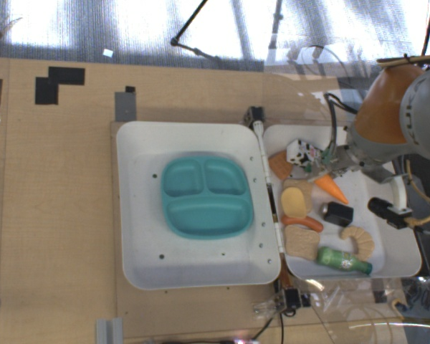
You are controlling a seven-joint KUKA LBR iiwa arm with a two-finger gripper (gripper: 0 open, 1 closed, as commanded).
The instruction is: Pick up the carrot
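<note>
Two white bins side by side on the bench. Left bin [140, 213]: teal divided plate [207, 196] sitting at centre. Right bin [394, 253]: crowded with toy food. Orange carrot [331, 188] lying near the middle, just beside a small black block [338, 213]. Green bottle [343, 259] along the near edge. Grey arm [408, 117] leaning in from the right, above the carrot.

smooth white plastic bins [193, 138] on a matt wooden bench [50, 213]; glossy teal plastic tray [206, 196]
</note>
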